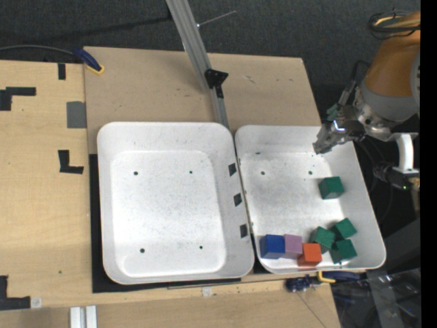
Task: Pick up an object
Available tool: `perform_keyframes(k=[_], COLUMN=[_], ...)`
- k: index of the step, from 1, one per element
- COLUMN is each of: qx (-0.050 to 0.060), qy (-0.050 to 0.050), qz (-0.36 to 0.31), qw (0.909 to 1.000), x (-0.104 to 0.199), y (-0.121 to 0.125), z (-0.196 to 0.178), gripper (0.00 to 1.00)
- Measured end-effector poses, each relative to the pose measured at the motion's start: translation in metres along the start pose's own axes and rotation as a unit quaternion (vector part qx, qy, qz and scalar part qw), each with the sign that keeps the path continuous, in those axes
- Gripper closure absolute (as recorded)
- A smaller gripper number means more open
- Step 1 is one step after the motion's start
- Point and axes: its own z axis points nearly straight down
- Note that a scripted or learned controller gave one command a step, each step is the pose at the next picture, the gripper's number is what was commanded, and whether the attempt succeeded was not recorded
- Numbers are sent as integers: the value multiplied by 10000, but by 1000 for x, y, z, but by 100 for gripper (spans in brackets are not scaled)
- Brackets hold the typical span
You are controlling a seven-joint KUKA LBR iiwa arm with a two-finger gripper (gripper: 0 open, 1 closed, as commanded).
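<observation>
Approach step. Gripper (323,144) hovers over right bin's (287,142) far edge; finger spread: cannot tell. Lone green block (331,187) lies just beside. Next: shift over it, descend, close.

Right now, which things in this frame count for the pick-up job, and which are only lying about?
Belongs to the job:
claw, over the right bin's far edge
right bin
lone green block
green blocks in the near corner
blue block, lilac block, orange block

Just lying about:
left bin
metal pole
black tape marks
</observation>
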Motion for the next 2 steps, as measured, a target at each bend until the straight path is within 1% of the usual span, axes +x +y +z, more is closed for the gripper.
perform_keyframes(k=[1, 2], qx=[23, 28], qy=[14, 13], qz=[-23, -25], qw=[10000, 10000], x=[51, 109], y=[12, 5], z=[-2, 0], gripper=[100, 100])
